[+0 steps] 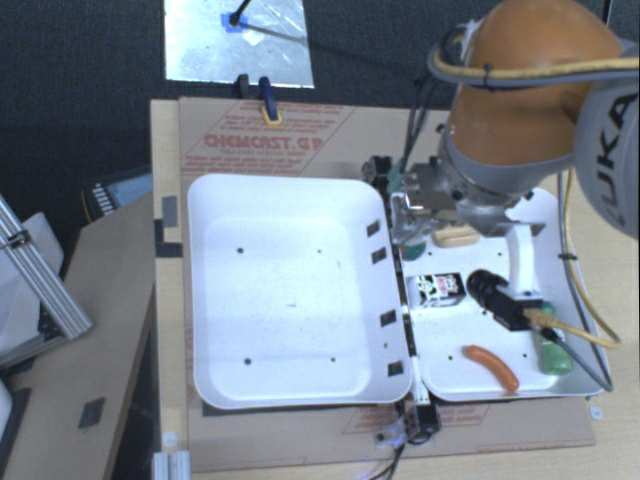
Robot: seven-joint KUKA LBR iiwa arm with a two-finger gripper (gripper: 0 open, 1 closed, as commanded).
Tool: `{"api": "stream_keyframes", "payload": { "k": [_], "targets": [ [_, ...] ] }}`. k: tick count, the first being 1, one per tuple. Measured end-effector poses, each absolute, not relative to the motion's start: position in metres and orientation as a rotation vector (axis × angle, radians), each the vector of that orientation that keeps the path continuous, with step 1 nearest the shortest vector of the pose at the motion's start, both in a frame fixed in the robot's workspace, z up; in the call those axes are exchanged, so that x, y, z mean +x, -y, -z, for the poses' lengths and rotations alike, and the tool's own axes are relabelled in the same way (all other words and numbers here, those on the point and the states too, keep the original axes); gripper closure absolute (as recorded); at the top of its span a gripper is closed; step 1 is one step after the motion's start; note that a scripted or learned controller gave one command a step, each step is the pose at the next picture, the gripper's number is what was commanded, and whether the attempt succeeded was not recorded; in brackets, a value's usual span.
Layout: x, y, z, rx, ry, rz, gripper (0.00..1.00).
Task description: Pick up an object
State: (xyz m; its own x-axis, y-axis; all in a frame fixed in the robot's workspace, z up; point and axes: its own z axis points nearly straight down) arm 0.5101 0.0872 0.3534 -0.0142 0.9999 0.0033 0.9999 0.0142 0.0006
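Hand [412, 218] low in the right bin [575, 268], half hidden under the big arm [530, 88]; can't tell its grip. Nearby: tan block [456, 236], black-and-white card [438, 288], orange sausage [492, 366], green thing [553, 356].

My wrist band [535, 68] bulges big, round and orange over a grey collar. A yellow cable [540, 68] loops across it, black cables trail down, white "UKA" lettering [622, 133] marks my grey arm.
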Motion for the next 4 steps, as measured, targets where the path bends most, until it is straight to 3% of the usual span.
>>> {"api": "stream_keyframes", "payload": {
  "k": [1,2,3,4],
  "targets": [
    [0.486,-0.144,-0.426,-2.210,2.236,0.015,1.00],
    [0.487,-0.171,-0.471,-2.215,2.231,0.011,1.00],
    [0.484,-0.171,-0.242,-2.216,2.218,-0.021,1.00],
    [0.486,-0.102,-0.195,-2.229,2.213,-0.009,1.00]
  ]
}}
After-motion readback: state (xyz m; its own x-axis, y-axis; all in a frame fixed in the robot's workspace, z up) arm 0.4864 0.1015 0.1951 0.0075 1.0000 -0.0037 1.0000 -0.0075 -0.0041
